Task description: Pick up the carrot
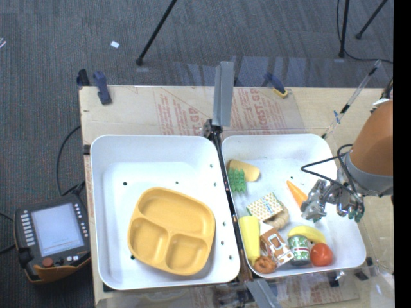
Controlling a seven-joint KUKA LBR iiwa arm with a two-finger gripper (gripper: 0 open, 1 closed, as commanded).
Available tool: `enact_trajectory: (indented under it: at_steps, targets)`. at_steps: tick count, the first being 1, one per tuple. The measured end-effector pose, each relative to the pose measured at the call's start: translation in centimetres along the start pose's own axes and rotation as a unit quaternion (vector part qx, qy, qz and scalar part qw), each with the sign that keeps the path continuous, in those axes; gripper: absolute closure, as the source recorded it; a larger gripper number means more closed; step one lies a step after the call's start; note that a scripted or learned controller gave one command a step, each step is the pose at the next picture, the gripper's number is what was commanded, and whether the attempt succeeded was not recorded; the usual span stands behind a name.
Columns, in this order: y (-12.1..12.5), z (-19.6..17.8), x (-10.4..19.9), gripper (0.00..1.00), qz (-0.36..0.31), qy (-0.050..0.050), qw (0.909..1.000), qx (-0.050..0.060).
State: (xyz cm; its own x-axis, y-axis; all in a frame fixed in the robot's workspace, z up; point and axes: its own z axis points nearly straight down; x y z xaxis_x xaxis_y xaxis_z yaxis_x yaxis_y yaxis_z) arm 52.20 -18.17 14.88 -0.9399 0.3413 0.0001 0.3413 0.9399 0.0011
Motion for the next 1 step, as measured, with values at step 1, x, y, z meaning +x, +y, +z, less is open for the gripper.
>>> enact_trajectory:
  at_steps: [1]
  targets:
    - [5.04, -4.54, -4.32, 1.0, 0.091, -0.002, 0.9959, 0.0]
